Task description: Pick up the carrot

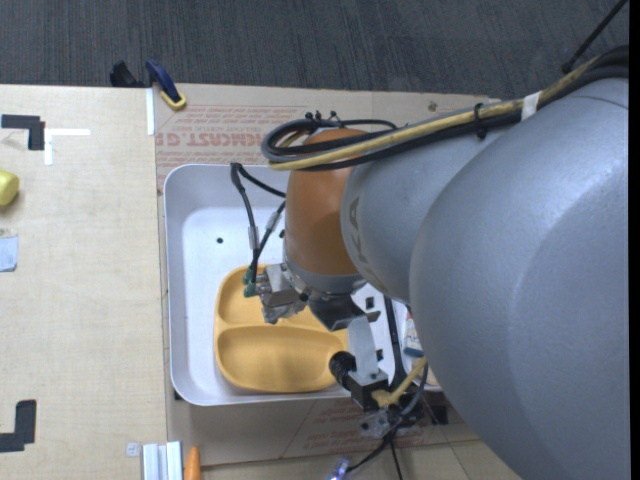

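One grey arm [500, 258] fills the right of our frame, its pincer [272, 306] low over a yellow divided tray [275, 360] in the white bin [190, 268]. We cannot tell how the pincer stands.

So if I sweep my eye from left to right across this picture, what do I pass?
Yellow object at the left edge → blue clamp → white bin → yellow tray → orange band → big grey arm. The hand is partly hidden under the arm, so I leave it out.
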Robot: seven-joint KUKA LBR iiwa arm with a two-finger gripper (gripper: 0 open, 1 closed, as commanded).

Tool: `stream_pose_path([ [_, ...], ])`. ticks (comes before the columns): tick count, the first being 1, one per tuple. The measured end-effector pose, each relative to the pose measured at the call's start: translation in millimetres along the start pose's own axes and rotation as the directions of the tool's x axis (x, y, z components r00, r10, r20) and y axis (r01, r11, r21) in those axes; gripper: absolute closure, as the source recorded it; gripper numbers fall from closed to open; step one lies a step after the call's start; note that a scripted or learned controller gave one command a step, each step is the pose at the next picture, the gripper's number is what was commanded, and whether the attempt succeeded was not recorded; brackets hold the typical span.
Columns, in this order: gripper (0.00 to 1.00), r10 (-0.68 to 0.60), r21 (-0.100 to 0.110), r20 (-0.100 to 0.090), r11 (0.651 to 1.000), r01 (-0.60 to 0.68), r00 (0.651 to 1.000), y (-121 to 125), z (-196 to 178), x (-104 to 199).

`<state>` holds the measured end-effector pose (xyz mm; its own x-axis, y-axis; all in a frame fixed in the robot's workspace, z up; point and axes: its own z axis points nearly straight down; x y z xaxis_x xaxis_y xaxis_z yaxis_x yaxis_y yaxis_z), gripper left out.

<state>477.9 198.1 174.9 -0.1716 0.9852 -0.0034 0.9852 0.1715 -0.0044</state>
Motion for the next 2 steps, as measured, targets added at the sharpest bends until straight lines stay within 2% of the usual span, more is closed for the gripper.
stream_pose_path([
  [1,1.0,0.247,0.001,0.0,0.969,-0.247,0.969,-1,15,-6],
  [2,1.0,0.399,0.0,0.0,0.917,-0.399,0.917,2,30,17],
])
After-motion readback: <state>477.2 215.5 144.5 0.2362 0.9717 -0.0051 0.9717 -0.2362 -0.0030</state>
